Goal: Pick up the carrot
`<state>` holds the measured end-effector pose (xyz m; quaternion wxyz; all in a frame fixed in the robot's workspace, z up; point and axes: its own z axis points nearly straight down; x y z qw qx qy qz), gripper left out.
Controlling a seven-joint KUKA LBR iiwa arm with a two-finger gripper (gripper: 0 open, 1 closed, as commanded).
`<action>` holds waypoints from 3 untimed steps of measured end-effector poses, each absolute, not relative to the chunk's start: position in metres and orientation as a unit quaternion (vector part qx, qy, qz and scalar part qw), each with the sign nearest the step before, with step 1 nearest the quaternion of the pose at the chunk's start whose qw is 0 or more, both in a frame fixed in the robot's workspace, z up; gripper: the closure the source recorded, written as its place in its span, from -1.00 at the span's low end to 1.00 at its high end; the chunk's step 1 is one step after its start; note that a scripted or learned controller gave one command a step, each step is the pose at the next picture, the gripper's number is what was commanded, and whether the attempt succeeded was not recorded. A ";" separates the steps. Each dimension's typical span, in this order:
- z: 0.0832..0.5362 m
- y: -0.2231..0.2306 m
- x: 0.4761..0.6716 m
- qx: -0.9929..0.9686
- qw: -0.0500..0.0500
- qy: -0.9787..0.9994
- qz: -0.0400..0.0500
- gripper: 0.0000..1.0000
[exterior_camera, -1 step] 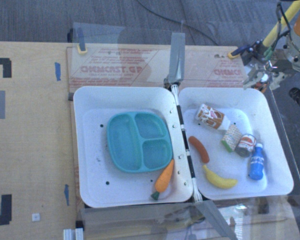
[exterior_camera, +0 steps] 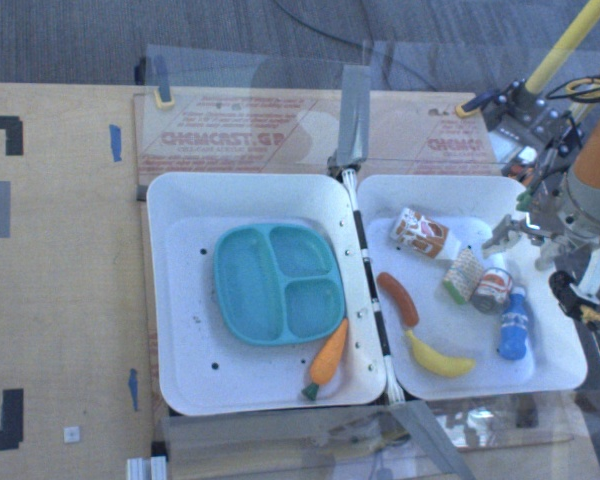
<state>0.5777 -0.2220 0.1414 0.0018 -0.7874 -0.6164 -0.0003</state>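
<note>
Resting on a pale wooden bench point(exterior_camera: 60, 268) over grey carpet point(exterior_camera: 130, 8), two white bins sit side by side. The orange carrot point(exterior_camera: 327, 356), green-tipped, lies in the left bin point(exterior_camera: 180, 298) against the teal divided plate point(exterior_camera: 278, 283). The gripper point(exterior_camera: 525, 236) hangs released above the right bin point(exterior_camera: 560, 368).

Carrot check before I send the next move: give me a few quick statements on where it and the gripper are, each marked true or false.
1. The carrot lies in the left bin. True.
2. The carrot rests inside the teal plate. False: it lies on the bin floor beside the plate's lower right edge.
3. The gripper is over the right bin. True.
4. The gripper holds the carrot. False: it is far from it, across the divider.
5. The banana shares the carrot's bin. False: it is in the right bin.
</note>
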 end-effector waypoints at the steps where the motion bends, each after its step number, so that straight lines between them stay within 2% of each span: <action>1: 0.089 -0.195 0.500 -0.800 0.000 -0.600 -0.001 -1.00; 2: 0.099 -0.197 0.500 -0.802 -0.002 -0.598 -0.002 1.00; 3: 0.156 -0.124 0.513 -0.757 0.000 -0.654 0.000 1.00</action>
